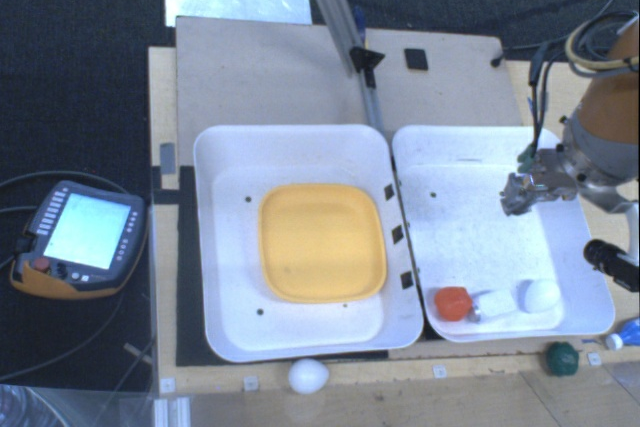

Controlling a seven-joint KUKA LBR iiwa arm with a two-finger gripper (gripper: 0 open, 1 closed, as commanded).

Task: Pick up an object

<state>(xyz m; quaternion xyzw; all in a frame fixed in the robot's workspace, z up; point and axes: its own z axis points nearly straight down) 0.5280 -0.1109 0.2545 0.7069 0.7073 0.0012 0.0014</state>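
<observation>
Camera view: hand (pixel 518 194) blurred over right bin (pixel 470 245), arm cropped.

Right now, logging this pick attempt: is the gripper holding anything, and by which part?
Nothing is held. The gripper hovers over bare floor of the right bin, apart from the red object and white ball.

Gripper (pixel 517 194) over right bin (pixel 470 245), right of frame; orange object (pixel 452 304) and white ball (pixel 540 295) at its lower edge; yellow plate (pixel 322 242) in left bin (pixel 225 215)
</observation>
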